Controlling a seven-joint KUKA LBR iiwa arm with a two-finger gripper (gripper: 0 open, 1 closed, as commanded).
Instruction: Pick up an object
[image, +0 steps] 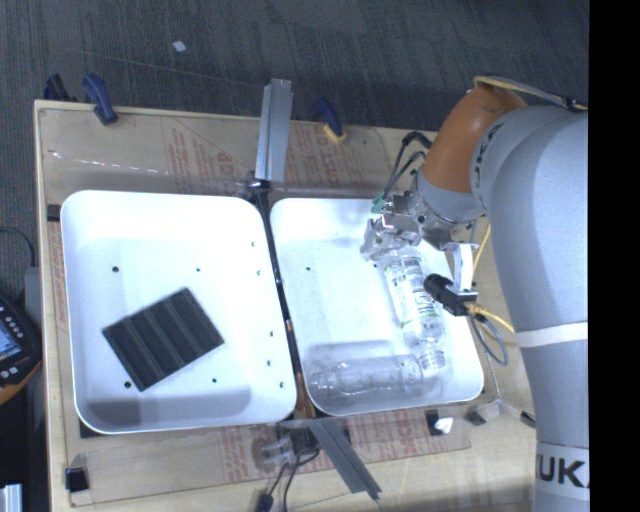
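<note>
Gripper (392, 238) sits at the upright bottle's (412, 293) top in the right bin (330, 290); its grasp I cannot tell. Centring on the slick neck before lifting seems wise.

Arm bent low, hand (392, 232) down (wrist orange)

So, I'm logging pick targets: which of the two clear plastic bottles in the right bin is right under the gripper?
The clear plastic bottle lying lengthwise by the right wall, its top at the gripper. The other clear bottle lies crosswise along the near wall.
</note>
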